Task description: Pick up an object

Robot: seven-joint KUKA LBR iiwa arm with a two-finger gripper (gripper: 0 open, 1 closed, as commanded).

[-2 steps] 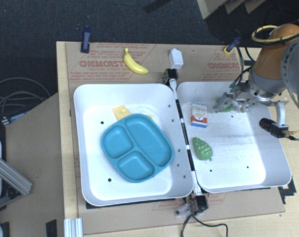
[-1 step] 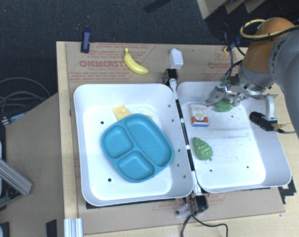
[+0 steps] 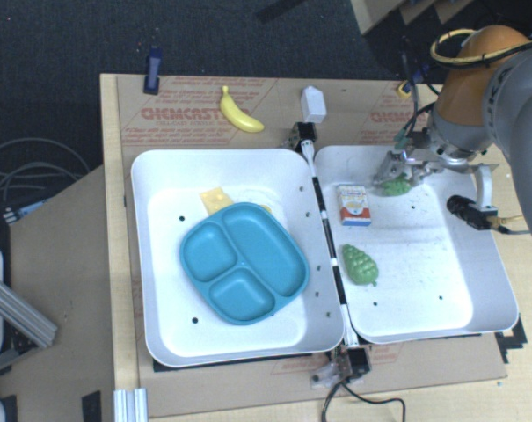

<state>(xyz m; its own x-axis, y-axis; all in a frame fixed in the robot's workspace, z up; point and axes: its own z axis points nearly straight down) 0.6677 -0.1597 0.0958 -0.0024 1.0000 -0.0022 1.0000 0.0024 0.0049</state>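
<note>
Camera view puts the hand (image 3: pixel 404 170) low at the right bin's (image 3: pixel 477 280) far edge, over a small green toy (image 3: pixel 394 185) — whether it pinches is unclear (blurred) — so it may slip against the wall.

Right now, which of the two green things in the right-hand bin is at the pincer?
The green thing at the bin's far end, right at the pincer. The other green lump lies apart, nearer the camera, below the small carton.
</note>
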